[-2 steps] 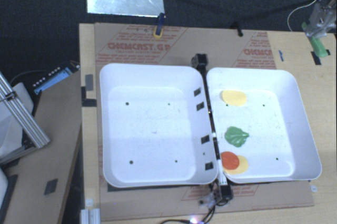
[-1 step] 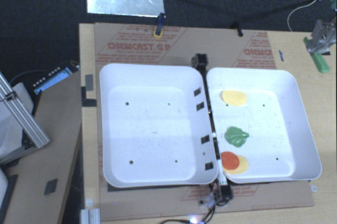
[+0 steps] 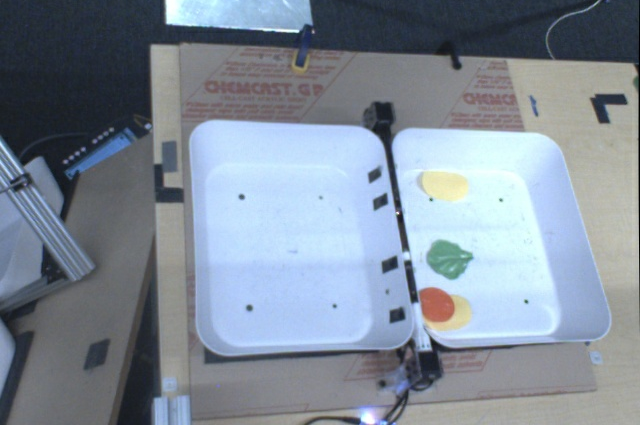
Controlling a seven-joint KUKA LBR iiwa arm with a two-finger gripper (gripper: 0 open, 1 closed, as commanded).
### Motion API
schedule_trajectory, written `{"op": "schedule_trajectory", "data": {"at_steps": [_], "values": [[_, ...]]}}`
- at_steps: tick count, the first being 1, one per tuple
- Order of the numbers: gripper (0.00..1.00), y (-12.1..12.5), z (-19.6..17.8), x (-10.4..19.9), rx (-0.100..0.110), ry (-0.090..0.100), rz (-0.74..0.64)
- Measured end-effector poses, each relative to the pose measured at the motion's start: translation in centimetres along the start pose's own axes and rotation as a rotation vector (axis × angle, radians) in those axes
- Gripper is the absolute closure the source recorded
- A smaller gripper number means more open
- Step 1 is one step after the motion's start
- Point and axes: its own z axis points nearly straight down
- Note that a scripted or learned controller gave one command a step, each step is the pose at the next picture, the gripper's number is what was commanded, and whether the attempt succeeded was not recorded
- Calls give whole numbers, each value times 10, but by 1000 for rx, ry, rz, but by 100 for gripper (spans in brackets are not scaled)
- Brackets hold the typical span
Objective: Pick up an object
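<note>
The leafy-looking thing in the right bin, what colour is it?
Green. The leafy piece shows clearly in the camera view, lying between two yellow items.

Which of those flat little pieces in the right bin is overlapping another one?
The round red-orange piece near the bin's front edge: it overlaps a yellow piece. The green leaf-shaped piece and the pale yellow oval each lie alone.

Robotics lab, two white bins (image 3: pixel 290 138) clamped on a cardboard-topped bench (image 3: pixel 400 73), aluminium framing (image 3: pixel 40 223), trailing cables (image 3: pixel 580 8)
</note>
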Motion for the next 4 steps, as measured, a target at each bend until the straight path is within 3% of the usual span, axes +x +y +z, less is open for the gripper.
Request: {"op": "schedule_trajectory", "data": {"at_steps": [2, 4], "values": [[100, -29, 0, -62, 1, 1, -4], [100, -31, 0, -61, 0, 1, -8]]}}
